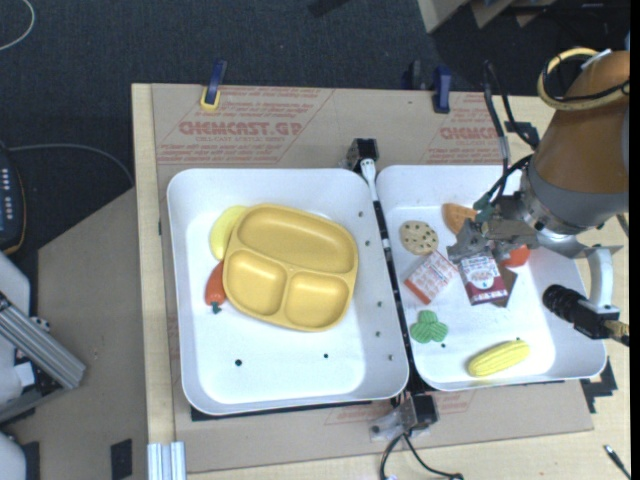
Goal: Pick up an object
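Nearest you, at the front of the right bin (560,373), lies a yellow corn cob (497,358), with a green toy (430,327) just beside it to the left. Behind them sit a red-and-white packet (430,276) and a dark red sachet (487,280), and farther back a cookie (418,236) and an orange piece (458,215).

Your gripper (478,243) hangs low over the middle of this bin, right above the sachet's far edge, with the packet just to its left. You cannot tell whether it is spread or closed from this angle, and nothing visibly sits in it.

To do this step well, I judge you should settle on one item, likely the sachet, centre over it, and descend straight so the neighbouring packet is not nudged.

Across the divider, the left bin (200,368) holds a yellow divided plate (290,266) on the tabletop (150,128).
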You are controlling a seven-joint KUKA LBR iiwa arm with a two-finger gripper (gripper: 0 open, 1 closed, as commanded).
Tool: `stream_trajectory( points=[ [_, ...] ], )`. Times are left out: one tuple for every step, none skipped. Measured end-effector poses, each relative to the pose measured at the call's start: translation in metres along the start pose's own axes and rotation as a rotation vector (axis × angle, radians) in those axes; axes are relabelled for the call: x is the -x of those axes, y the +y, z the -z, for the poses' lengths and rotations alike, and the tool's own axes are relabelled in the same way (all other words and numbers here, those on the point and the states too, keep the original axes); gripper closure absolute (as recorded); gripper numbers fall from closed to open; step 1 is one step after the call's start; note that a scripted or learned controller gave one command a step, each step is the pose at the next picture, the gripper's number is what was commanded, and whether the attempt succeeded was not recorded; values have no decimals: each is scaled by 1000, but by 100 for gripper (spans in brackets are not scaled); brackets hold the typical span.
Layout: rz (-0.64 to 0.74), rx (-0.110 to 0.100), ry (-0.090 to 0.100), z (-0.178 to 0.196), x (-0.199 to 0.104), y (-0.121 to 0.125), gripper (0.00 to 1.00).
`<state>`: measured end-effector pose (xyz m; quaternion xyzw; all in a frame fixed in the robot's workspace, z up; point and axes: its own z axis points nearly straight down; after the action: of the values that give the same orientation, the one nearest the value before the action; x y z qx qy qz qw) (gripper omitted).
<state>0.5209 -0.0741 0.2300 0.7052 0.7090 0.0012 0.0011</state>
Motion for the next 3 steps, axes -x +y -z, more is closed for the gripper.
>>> stream_trajectory(
  points=[
    [0, 0, 0, -2, -35, 32, 100],
    [0, 0, 1, 0, -73, 57, 100],
    [1, 0, 1, 3, -120, 71, 100]
  ],
)
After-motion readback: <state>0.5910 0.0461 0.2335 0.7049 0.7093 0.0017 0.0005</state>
